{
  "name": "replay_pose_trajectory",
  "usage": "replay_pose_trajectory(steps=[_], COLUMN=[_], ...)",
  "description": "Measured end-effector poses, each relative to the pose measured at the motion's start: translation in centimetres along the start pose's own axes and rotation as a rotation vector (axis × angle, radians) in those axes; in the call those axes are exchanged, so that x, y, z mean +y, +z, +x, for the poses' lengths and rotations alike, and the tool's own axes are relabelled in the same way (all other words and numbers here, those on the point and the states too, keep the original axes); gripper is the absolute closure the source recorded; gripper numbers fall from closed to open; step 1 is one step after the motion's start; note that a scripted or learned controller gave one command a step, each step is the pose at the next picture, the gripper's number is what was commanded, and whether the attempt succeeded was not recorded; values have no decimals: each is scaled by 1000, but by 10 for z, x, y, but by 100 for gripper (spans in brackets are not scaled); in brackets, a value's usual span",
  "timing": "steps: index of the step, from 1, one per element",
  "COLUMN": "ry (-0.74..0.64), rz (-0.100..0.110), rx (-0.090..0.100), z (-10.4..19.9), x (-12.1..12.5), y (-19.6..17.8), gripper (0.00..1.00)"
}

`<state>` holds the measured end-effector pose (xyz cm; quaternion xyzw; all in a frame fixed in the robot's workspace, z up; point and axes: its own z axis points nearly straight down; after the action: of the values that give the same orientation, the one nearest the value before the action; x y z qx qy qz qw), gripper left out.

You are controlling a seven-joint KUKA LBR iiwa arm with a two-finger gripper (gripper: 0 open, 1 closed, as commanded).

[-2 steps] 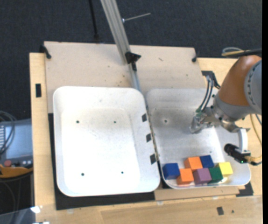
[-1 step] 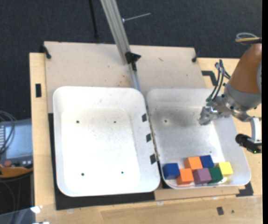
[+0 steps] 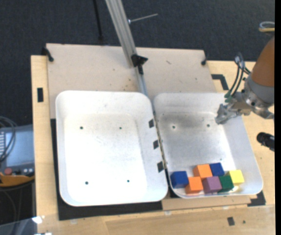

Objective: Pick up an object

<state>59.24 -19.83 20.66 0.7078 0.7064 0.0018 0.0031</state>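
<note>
Several small coloured blocks lie bunched at the near edge of the right bin (image 3: 238, 141): a blue block (image 3: 179, 178), two orange blocks (image 3: 203, 170), (image 3: 195, 184), a purple block (image 3: 212, 184), a second blue block (image 3: 217, 169), a green block (image 3: 226, 182) and a yellow block (image 3: 236, 176). My gripper (image 3: 223, 113) hangs over the far right part of that bin, well away from the blocks, with nothing visible in it. The grey arm with its orange band (image 3: 264, 70) comes in from the right.
The left bin (image 3: 62, 131) sits beside the right one. A slanted metal pole (image 3: 122, 26) rises from behind the bins. A grey control box (image 3: 13, 148) with cables lies off the bench's left side.
</note>
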Motion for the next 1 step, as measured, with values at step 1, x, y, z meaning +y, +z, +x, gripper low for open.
replay_pose_trajectory(steps=[1], ry=[-5], rz=[-1], rx=[0], z=[-1], x=[2], y=[-53], gripper=[100])
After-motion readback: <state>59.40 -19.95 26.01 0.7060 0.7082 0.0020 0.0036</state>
